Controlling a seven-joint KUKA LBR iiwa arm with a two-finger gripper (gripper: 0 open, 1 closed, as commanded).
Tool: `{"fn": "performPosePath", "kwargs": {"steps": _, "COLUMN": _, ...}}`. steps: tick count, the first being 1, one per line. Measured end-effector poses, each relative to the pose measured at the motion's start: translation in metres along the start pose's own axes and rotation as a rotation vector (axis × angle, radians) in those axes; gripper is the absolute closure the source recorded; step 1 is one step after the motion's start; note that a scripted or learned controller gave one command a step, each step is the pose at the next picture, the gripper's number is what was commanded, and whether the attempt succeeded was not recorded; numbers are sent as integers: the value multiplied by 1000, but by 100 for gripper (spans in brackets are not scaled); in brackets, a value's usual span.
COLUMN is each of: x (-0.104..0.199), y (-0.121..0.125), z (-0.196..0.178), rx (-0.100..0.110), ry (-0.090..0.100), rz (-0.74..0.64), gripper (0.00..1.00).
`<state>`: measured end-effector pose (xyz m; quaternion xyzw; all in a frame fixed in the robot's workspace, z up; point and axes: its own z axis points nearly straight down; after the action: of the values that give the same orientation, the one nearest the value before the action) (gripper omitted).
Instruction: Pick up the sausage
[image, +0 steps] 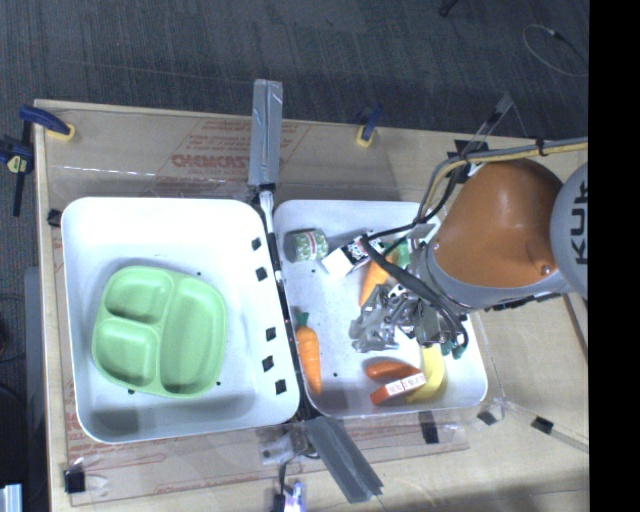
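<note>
Over the right bin (325, 395), the gripper (378, 328) hangs above the sausage (388, 369).

— What do we see of the arm (500, 235)?
— We see a rounded orange band with a grey shell beside it carrying dark letters.
— And lower down?
— We see black cables looping over it, and a metal claw (385, 320), silvery and intricate.

the right bin (330, 402) is crowded: a carrot (309, 358) lies along its left wall, a can (306, 244) sits in the far left corner, and the sausage (385, 369) lies near the front wall beside a banana (433, 372). the bin's middle floor is open. the left bin (150, 218) has free floor around its green tray (160, 330).
</note>
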<state>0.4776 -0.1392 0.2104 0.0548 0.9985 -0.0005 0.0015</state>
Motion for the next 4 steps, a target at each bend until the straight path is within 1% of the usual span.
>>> {"fn": "performPosePath", "kwargs": {"steps": 1, "x": 4, "y": 37, "z": 96, "rx": 1, "ry": 1, "rz": -166, "gripper": 100}}
{"fn": "performPosePath", "kwargs": {"steps": 2, "x": 4, "y": 93, "z": 18, "rx": -1, "ry": -1, "rz": -334, "gripper": 100}}
{"fn": "performPosePath", "kwargs": {"steps": 3, "x": -41, "y": 97, "z": 18, "rx": -1, "ry": 0, "rz": -383, "gripper": 100}}
{"fn": "performPosePath", "kwargs": {"steps": 4, "x": 8, "y": 167, "z": 19, "rx": -2, "ry": 2, "rz": -481, "gripper": 100}}
